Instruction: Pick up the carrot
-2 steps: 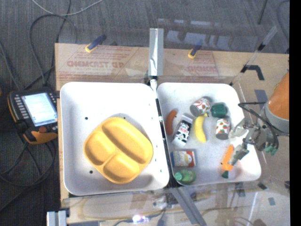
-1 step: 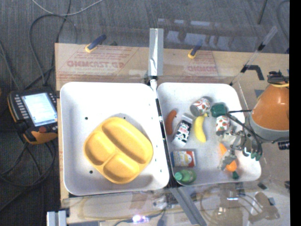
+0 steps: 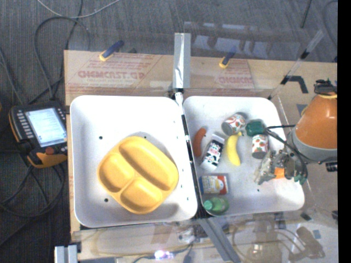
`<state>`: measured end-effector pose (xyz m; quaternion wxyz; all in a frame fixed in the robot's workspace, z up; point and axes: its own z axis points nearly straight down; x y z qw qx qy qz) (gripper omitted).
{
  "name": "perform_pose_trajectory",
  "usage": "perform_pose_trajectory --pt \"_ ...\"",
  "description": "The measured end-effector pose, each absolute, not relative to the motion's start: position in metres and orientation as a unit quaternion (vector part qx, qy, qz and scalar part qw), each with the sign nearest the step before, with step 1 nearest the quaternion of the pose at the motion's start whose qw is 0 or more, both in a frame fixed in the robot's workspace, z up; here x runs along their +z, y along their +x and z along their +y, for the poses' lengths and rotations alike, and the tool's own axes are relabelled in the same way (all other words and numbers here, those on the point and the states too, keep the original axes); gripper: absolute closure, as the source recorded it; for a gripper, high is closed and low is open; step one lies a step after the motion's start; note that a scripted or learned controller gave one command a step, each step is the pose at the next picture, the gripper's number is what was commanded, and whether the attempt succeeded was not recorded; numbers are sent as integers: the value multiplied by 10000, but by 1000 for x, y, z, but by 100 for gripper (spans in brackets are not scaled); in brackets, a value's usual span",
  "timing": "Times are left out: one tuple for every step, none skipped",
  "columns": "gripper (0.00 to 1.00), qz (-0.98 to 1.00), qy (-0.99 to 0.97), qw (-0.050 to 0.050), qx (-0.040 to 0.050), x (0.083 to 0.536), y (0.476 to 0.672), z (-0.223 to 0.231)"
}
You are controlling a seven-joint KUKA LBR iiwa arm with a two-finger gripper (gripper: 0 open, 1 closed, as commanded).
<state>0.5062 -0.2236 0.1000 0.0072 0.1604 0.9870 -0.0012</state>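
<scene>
Grey arm (image 3: 307,147); orange band (image 3: 323,122); black cable.

Even, bright overhead light; the white bins (image 3: 88,163) look nearly washed out. Soft shadows sit beneath objects. Slight overall softness blurs small details and labels.

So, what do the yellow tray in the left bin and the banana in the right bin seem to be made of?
Yellow tray: likely moulded plastic, with a smooth, slightly shiny finish; its three compartments have rounded, even walls and one uniform colour.
Banana: probably a plastic toy; its yellow is flat and even, without brown marks, though it is too small to be sure.
</scene>
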Motion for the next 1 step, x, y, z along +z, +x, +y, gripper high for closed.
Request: perform_pose_trajectory --pt "100 9985 -548 39 -19 91 560 -224"
